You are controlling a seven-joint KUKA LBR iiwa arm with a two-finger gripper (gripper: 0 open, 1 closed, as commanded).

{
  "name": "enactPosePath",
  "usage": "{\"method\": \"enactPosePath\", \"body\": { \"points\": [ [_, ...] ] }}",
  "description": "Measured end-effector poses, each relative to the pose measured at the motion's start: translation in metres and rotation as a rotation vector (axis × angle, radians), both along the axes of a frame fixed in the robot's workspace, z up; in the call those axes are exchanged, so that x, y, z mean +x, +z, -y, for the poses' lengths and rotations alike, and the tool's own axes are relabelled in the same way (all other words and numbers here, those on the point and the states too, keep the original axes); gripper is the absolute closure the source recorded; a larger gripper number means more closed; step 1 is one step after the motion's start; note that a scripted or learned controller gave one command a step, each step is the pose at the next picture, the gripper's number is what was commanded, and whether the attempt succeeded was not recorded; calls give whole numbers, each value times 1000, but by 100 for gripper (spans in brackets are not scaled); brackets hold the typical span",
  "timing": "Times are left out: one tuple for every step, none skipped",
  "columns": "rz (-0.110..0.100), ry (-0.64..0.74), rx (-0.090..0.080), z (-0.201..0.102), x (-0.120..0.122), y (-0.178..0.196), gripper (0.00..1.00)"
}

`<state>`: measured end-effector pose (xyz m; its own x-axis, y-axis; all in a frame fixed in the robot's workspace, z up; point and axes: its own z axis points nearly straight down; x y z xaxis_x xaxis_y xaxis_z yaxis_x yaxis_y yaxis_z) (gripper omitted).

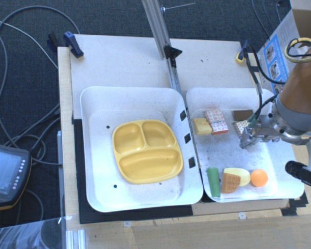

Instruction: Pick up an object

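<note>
Dark carpet with loose cables surrounds the bench (124,56), which carries two shallow white bins side by side. From my console, the left bin (93,139) contains a yellow divided plate (146,150). The right bin (280,191) holds the candidates: a pale yellow block (201,126) touching a small red-and-white carton (216,121) near the far wall, and along the near wall a green cylinder (213,181), a tan waffle piece (230,182) lying against a yellow piece (242,176), and an orange ball (258,178).

The tool (246,139) sits low over the middle of the right bin, just right of the carton. Whether it is clenched or released I cannot tell; nothing is visibly held.

Assessment: all items look like light toy food, probably hard plastic, stiff and not fragile. The ball is smooth and round, likely to roll or squirt out; I would rate it the poorest choice. The carton is nearest and has flat parallel faces, so I would take it across its narrow width, though the block touching it may obstruct one side. The green cylinder stands somewhat apart and would suit a grip across its diameter at mid-length.
</note>
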<state>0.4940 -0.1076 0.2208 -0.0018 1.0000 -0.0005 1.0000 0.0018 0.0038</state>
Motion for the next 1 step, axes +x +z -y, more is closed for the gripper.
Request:
{"method": "enactPosePath", "body": {
  "points": [
    [-1,6,2,-48,28,11,100]
  ]
}}
